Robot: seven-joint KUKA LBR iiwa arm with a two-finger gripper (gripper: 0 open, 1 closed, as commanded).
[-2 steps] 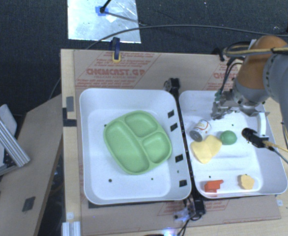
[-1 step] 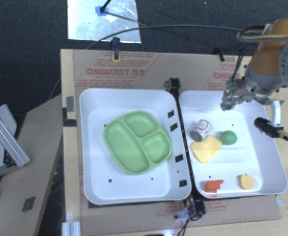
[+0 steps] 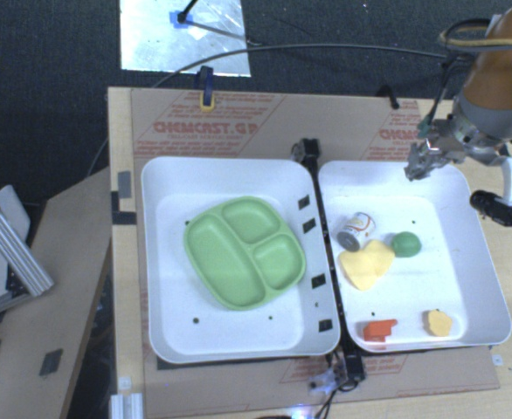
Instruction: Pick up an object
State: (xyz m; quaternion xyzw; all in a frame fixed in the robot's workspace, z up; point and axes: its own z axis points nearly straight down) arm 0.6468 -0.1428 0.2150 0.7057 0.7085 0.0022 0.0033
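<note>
The left bin [image 3: 164, 234] holds one smooth green three-compartment plate [image 3: 243, 251]. The right bin [image 3: 483, 260] holds five small things: a printed can [image 3: 356, 229], a green ball [image 3: 405, 243], a soft yellow lump [image 3: 366, 264], an orange block [image 3: 379, 328], a yellow piece [image 3: 439, 323]. The tool [image 3: 422, 162] hangs over its far edge, grip state unclear.

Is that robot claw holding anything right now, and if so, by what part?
Nothing that I can see: the gripper hangs over the right bin's far corner, apart from the can and green ball.

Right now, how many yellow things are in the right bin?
2. One large yellow piece lies mid-bin, beside the can and green ball. One small yellow piece lies near the front edge, right of the orange block.
</note>
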